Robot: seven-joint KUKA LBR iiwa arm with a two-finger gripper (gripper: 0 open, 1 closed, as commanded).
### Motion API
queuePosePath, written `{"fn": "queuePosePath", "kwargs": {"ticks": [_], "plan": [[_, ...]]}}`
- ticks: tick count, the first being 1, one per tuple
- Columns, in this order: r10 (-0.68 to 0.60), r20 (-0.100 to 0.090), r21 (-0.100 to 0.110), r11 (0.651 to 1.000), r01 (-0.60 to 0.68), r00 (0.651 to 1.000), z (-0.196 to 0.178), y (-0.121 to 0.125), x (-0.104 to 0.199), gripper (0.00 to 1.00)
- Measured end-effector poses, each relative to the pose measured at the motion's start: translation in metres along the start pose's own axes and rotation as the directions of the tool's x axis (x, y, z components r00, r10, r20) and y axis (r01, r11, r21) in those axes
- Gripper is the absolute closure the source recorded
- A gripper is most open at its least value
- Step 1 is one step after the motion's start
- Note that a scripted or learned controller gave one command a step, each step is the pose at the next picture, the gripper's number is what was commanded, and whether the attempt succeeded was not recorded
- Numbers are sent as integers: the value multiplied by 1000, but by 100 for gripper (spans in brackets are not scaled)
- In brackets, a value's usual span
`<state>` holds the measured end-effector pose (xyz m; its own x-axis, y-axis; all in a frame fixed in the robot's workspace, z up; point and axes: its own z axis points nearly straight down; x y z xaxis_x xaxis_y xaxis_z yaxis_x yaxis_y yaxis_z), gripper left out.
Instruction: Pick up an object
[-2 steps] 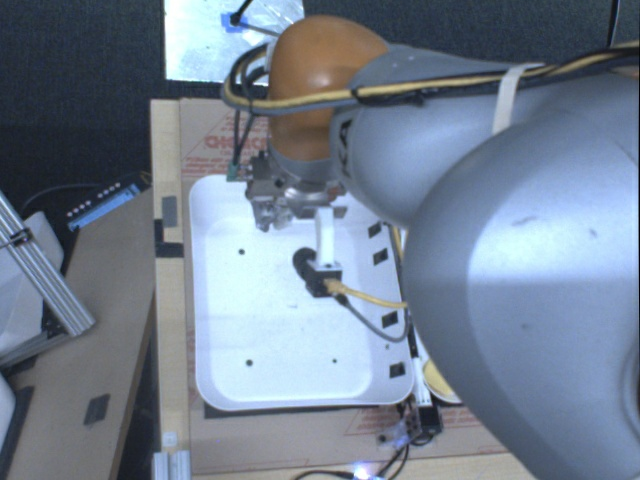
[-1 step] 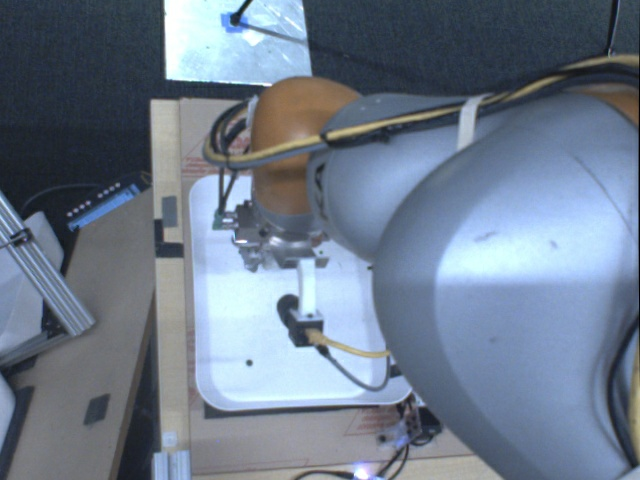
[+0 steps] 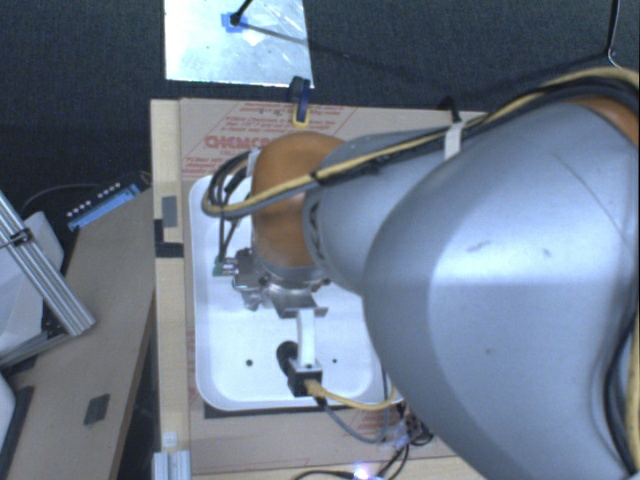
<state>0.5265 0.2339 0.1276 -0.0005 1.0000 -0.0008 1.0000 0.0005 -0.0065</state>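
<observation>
The grey arm, with its orange band (image 3: 285, 203), reaches from the right and hangs over the left white bin (image 3: 225, 368). The gripper (image 3: 285, 293) points straight down into that bin, and its metal wrist flange covers whatever lies beneath it. A white bracket with a black plug and a yellow cable (image 3: 300, 373) hangs off the wrist toward the bin's near edge. The bare bin floor around the wrist carries a few small dark dots (image 3: 248, 361).
The bulky arm link (image 3: 500, 298) covers the right side of the bench. A cardboard sheet (image 3: 270, 128) lies under the bins. A shiny square plate (image 3: 235, 28) sits at the back, and aluminium rails (image 3: 40, 278) stand to the left.
</observation>
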Motion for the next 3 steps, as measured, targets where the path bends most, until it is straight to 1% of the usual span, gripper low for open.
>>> {"fn": "queuePosePath", "kwargs": {"ticks": [1,2,3], "plan": [[1,-1,-5,1000,-1,1000,45,-1,0,100],[1,-1,-6,1000,-1,1000,43,-21,0,100],[-2,-4,-10,1000,2,1000,-23,-35,-3,100]]}}
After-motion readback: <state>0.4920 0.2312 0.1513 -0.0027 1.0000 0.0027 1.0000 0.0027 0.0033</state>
